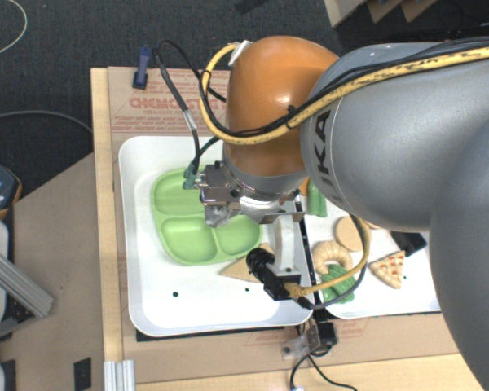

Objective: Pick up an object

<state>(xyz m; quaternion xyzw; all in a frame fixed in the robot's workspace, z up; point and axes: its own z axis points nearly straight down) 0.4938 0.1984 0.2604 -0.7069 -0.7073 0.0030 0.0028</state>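
A light green divided plate point(183, 222) lies in the left bin point(147, 300). My gripper point(219, 212) hangs low over the plate's right side, under the orange wrist band, and the arm hides much of the plate. A tan wedge point(235, 270) lies on the bin floor just below the plate's lower right corner.
The right bin point(391, 306) holds a pale croissant-shaped piece point(332, 255), a round tan disc point(350, 233), a pizza-slice toy point(389, 267), a green item point(341, 287), another green piece point(316, 202) and a black thing point(407, 240). The arm covers most of that bin.
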